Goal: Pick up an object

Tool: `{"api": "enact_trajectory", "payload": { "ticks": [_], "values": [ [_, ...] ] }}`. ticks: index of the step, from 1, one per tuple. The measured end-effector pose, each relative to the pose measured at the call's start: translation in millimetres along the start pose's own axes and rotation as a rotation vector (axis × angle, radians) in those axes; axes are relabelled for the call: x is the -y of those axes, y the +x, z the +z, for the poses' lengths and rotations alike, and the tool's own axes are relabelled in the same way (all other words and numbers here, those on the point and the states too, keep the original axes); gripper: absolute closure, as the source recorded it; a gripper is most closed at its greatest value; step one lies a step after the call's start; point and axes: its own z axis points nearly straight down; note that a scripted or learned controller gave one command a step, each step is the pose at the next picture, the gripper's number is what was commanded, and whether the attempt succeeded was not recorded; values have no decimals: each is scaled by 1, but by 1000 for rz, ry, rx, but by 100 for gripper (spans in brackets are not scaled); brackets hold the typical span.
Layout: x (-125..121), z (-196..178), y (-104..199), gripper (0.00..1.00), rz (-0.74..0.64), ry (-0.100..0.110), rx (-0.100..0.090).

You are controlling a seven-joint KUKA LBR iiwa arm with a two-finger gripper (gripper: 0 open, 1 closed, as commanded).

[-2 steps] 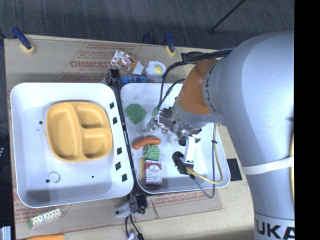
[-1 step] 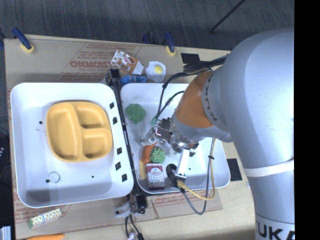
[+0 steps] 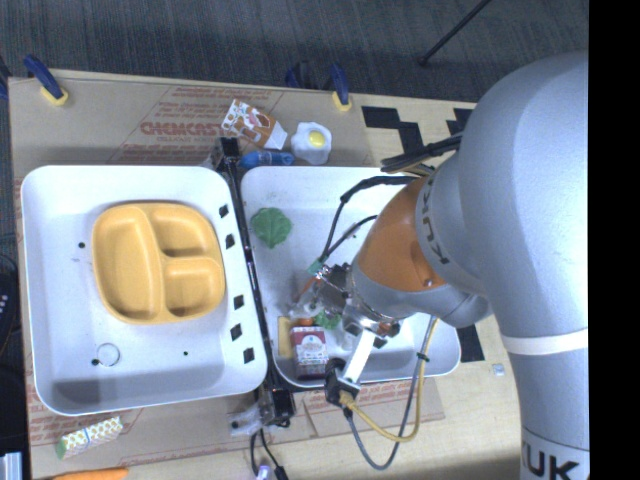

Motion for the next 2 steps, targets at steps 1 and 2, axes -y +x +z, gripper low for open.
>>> {"api": "enact_trajectory", "payload": {
  "ticks": [1, 2],
  "values": [
    [-32, 1, 22, 0, -490, -5, 1],
    [-33, -9, 22, 100, -493, -3, 1]
  ]
}}
